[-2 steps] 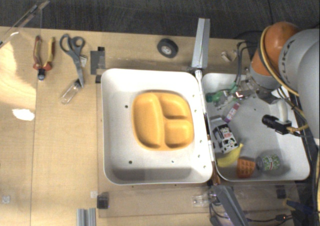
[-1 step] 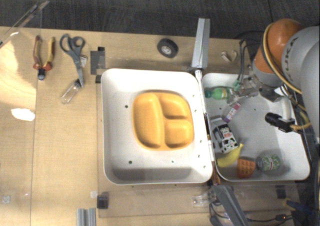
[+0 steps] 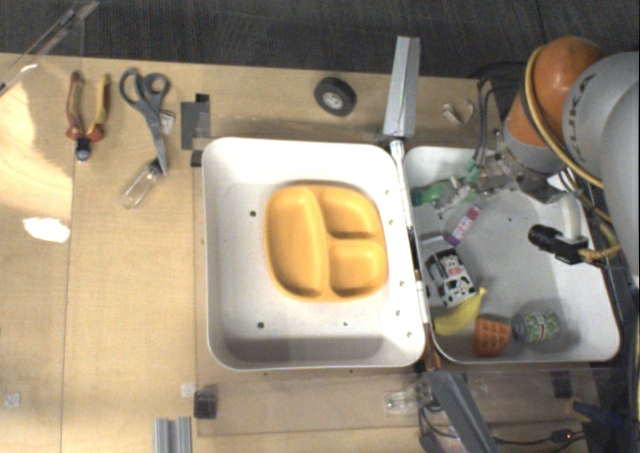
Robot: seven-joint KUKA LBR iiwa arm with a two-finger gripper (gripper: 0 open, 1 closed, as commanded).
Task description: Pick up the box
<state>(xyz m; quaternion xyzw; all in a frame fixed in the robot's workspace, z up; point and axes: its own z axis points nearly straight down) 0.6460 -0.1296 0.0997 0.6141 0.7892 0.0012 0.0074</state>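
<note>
The wooden worktop (image 3: 100,321) carries two white bins side by side. The left bin (image 3: 240,331) holds one yellow divided tray (image 3: 327,239). The right bin (image 3: 590,326) holds the smaller things, with the grey arm (image 3: 600,106) reaching in over its top corner. The jaws (image 3: 478,184) sit low at the bin's upper left among clutter, and I cannot tell whether they are apart or together. The one box (image 3: 450,276) (black and white, small) lies against the bin's left wall, below the jaws and apart from them. Near it are one banana (image 3: 458,317), one orange strawberry-like toy (image 3: 490,335) and one green can (image 3: 537,326). On the worktop lie one pair of scissors (image 3: 150,106), one pair of pliers (image 3: 86,111) and one tape roll (image 3: 335,96).
</note>
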